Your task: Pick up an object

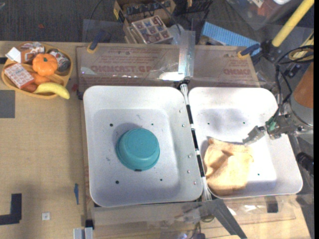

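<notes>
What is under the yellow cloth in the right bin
The yellow cloth lies crumpled on the right bin's white floor, against its left wall. Anything beneath its folds is covered and cannot be seen.

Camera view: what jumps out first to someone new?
Probably the teal bowl, upside down and alone in the middle of the left bin. Next, the crumpled yellow cloth in the near left corner of the right bin, with the gripper reaching in from the right just above its top edge. A wooden dish of toy food, with an orange pumpkin and a banana, sits at the far left of the bench.
</notes>
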{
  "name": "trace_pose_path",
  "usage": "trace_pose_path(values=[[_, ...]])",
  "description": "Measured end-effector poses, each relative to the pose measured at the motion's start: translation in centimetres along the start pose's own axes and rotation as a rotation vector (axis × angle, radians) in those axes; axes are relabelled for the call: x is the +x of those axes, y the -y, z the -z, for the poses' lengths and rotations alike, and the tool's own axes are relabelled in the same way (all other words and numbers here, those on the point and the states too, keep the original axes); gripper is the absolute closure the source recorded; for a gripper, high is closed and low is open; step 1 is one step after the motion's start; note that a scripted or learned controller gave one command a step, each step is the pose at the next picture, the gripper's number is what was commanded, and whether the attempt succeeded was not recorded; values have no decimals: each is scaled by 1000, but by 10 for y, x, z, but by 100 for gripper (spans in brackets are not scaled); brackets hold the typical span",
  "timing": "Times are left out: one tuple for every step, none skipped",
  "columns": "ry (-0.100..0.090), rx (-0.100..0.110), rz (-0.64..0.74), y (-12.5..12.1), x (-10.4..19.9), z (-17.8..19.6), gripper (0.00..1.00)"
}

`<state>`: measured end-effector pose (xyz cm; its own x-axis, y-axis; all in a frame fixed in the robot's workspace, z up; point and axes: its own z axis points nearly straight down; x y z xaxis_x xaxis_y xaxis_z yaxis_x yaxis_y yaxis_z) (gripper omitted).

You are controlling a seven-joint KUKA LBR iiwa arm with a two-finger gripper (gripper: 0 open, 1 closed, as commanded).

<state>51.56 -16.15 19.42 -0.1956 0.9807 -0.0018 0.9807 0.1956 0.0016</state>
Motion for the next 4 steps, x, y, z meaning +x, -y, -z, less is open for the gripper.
trace_pose_path(values=[[4,-11,46,-23,23,-104,0],[4,-14,42,-24,21,-93,100],[5,-14,42,-24,21,-93,0],[1,-1,-104,-1,-15,-82,0]])
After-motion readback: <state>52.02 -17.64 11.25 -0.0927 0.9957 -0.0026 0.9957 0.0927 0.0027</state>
